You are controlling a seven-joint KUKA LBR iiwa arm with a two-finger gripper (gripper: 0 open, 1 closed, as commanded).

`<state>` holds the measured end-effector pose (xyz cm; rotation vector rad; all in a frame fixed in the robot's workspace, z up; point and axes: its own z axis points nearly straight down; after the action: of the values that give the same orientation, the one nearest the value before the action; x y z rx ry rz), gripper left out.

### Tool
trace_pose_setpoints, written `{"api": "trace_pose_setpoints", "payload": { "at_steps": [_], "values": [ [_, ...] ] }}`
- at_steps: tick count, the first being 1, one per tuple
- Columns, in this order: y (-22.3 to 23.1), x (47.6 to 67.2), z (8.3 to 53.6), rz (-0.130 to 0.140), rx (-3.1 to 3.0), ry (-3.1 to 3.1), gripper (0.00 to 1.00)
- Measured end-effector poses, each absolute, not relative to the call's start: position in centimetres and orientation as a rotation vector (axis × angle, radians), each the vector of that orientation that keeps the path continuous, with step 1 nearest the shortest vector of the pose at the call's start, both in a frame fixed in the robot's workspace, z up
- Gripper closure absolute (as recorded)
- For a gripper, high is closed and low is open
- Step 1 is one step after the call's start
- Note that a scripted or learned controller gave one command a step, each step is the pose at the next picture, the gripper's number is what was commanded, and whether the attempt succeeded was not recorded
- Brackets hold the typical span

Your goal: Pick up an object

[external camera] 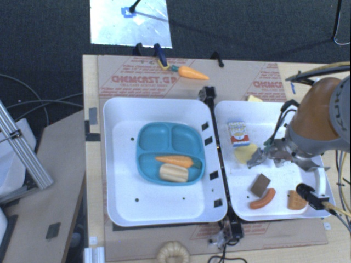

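The right bin [274,109] holds a small red and white carton [237,133], a yellow cheese wedge [243,153], a brown block [260,184], a red sausage [262,199] and an orange-brown piece [296,201]. My gripper [258,159] hangs low over this bin, at the right edge of the cheese wedge and just above the brown block. The grey arm with its orange band [321,114] covers the bin's right side. I see nothing lifted off the bin floor.
The left bin [123,201] bears a blue divided plate [159,138] with a carrot [174,160] and a bread roll [174,172]. Another carrot [189,73] lies on the cardboard behind the bins. A ring-shaped pastry [174,252] sits at the front edge.
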<state>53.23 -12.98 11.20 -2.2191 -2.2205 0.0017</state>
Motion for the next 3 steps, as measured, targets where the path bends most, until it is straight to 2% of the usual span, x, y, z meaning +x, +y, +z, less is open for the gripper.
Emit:
{"api": "trace_pose_setpoints", "payload": {
  "at_steps": [1,2,3],
  "values": [
    [-12.9,53.3,8.3,0.001,-2.219,-2.222,0.00],
    [-13.0,53.3,9.5,-0.002,-2.221,-2.224,1.00],
    [-12.1,53.6,14.2,-0.005,-2.219,-2.230,1.00]
  ]
}}
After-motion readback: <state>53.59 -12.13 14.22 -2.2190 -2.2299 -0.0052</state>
